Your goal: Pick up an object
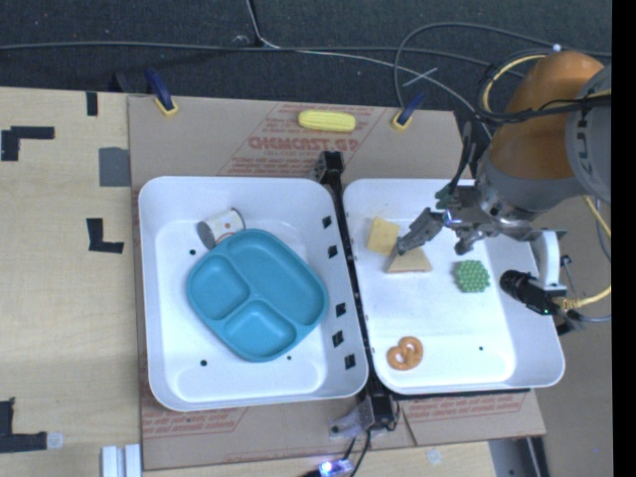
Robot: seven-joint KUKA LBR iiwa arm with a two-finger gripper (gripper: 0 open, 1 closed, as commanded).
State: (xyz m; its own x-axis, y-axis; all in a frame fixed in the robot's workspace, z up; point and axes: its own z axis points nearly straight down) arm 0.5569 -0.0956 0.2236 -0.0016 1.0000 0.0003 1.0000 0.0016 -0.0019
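Camera view: my gripper (415,235) sits low in the right bin (437,376) over the tan wedge (409,261) | can't tell finger state | risk: wedge slides against yellow block (384,236), pinch misses.

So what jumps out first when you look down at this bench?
Probably the big blue divided plate lying in the left bin, with a small cup tipped on its side next to it. Then the grey and orange arm reaching in from the right, its gripper low over two yellowish wedges in the right bin, where a green ball and a pretzel also lie.
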